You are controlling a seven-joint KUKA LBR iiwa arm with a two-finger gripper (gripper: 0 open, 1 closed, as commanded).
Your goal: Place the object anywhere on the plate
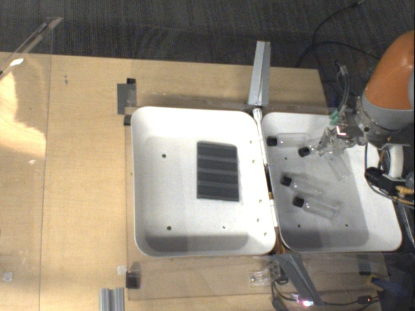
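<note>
A dark grey ribbed plate (218, 170) lies flat in the middle of the left bin (155, 232). Several clear vials with black caps lie in the right bin (382, 238): one at the far left corner (280, 138), one lower down (299, 185), one nearest the front (316, 205). Another vial (307, 150) lies with its clear end right at my gripper (332, 139), which hangs low over the far part of the right bin. The gripper's metal parts blur into the vial there.
A grey metal post (260, 73) stands behind the gap between the bins. The arm's orange band (395, 70) and cables (388, 180) crowd the right bin's right side. Small black brackets (128, 94) sit at the left bin's corners.
</note>
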